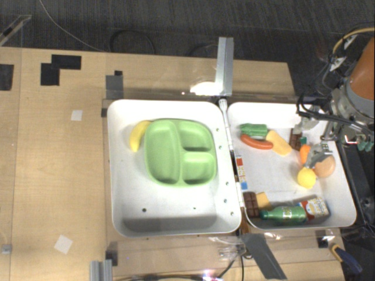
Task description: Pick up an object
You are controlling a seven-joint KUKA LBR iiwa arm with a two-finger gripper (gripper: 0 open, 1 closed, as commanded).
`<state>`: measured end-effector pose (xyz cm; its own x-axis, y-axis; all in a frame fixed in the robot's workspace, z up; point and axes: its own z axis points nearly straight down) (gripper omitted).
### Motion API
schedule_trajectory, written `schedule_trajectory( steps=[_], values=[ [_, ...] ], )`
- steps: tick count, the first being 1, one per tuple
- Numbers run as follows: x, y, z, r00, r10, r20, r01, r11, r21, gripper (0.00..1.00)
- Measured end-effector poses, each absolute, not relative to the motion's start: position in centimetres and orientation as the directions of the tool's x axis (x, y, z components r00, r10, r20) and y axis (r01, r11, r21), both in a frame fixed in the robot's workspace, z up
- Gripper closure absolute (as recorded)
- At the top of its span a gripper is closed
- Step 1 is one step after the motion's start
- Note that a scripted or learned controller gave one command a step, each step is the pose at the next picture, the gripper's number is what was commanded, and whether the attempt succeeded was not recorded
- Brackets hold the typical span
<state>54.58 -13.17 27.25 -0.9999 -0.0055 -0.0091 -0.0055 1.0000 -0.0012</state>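
Note:
The right bin holds several items. Along its top lie a red sausage, a green vegetable and a yellow-orange piece. A small brown bottle and an orange carrot piece sit further right. A yellow lemon lies beside a beige egg-shaped item. My gripper reaches in from the right and hangs low over the right side of this bin, just above the beige item and beside the carrot piece. I see nothing lifted.
A green bottle lies along the right bin's front wall, with a brown chocolate bar and a small carton beside it. The left bin bears a green divided plate and a banana.

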Motion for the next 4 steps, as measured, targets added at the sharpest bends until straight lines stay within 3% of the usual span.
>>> schedule_trajectory(
  steps=[1, 2, 3, 4],
  values=[
    [58.7, -15.6, 14.1, -1.0, 0.031, 0.003, 0.031, 1.0, 0.002, 0.0],
    [58.0, -18.7, 9.2, -0.999, 0.036, -0.019, 0.036, 0.999, -0.003, 0.0],
    [55.2, -11.2, 9.1, -0.998, 0.057, -0.017, 0.057, 0.998, 0.001, 0.0],
    [54.3, -8.6, 9.1, -0.98, 0.196, -0.019, 0.196, 0.981, 0.0, 0.0]
  ],
)
